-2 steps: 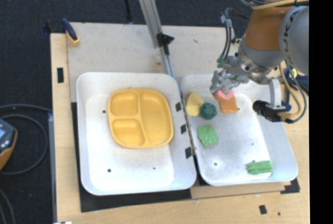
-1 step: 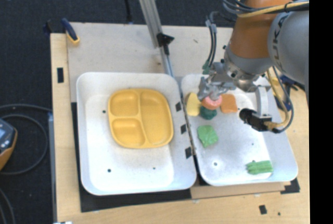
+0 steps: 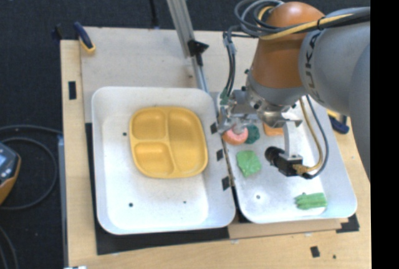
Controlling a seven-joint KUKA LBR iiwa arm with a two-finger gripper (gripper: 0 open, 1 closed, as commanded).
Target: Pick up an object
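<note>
Arm [image 3: 293, 55]: grey with an orange band, reaching in from the right over the right bin.
Hand [image 3: 235, 125]: low over the upper left corner of the right bin, just above the pink object; whether it is released or clenched cannot be told.
Pink object [image 3: 235, 136]: round, in the right bin near the divide, touching a dark green piece [image 3: 252, 133] on its right.
Green block [image 3: 249, 163]: just below the pink object.
Orange object [image 3: 273, 130]: right of the dark green piece, partly under the wrist.
Green flat piece [image 3: 310, 200]: near the right bin's lower right corner.
Left bin [image 3: 112, 199]: holds a yellow divided plate [image 3: 168, 141].
Right bin [image 3: 336, 168]: beside it on the bench [image 3: 124, 55].
</note>
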